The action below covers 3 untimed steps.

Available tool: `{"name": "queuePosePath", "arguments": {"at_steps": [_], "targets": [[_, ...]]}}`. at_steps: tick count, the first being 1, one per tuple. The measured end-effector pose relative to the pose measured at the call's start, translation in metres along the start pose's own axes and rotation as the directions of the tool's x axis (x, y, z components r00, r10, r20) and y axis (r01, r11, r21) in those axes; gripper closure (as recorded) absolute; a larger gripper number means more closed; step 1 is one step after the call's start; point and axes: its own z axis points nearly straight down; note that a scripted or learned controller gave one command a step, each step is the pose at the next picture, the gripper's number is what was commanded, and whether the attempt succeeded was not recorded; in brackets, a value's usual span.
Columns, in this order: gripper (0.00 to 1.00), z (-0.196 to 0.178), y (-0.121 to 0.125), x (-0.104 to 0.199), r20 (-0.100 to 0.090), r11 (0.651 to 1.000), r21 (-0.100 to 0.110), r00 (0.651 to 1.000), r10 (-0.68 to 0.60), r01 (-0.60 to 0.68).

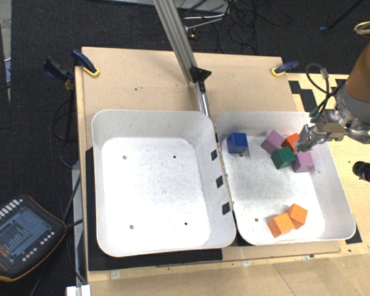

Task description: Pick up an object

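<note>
the gripper (306, 140) is lowered over the right bin (333, 184) from the right, among a cluster of blocks: orange block (290, 142), green block (283, 158), purple block (304, 161). whether anything is gripped cannot be told.

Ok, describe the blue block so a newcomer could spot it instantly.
Look in the right bin, the one nearer the arm. The blue block sits alone in its upper left corner, close to the divider between the bins. It is the sole blue piece, apart from the purple, green and orange cluster by the gripper.
</note>
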Motion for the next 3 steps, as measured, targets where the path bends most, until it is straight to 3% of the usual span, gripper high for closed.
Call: {"name": "queuePosePath", "arguments": {"at_steps": [1,3], "targets": [[1.00,-0.054,0.002,0.000,0.000,1.000,-0.001,1.000,-0.001,0.001],[1.00,-0.020,0.014,0.092,-0.004,1.000,0.008,1.000,-0.005,0.005]]}}
